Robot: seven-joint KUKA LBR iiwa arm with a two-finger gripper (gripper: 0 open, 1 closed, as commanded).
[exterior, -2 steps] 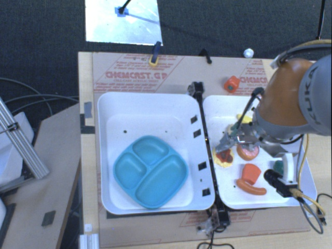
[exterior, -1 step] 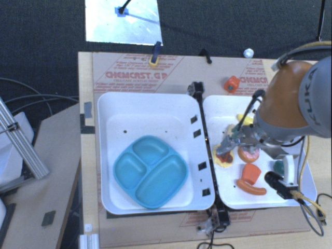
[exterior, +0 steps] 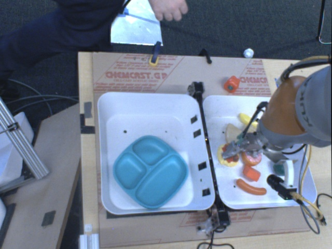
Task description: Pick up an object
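right bin (exterior: 218,191) | toy food: sausage (exterior: 251,187) flat near front | carrot (exterior: 252,174) | yellow piece (exterior: 245,119), possibly banana

- Here's the arm (exterior: 311,105): fat, rounded grey casing, smooth and matte.
- Orange band (exterior: 280,113) wraps it above the wrist, glossy and bulging.
- Dark, slim tool (exterior: 239,148) at the tip, details blurred.
- Thin black cable (exterior: 252,119) runs along the wrist; yellow cable (exterior: 307,61) arcs over the top.

The cardboard sheet (exterior: 171,69) under the bins bears red "CHEMCAST GP" lettering, printed twice; the right-hand print is partly covered.
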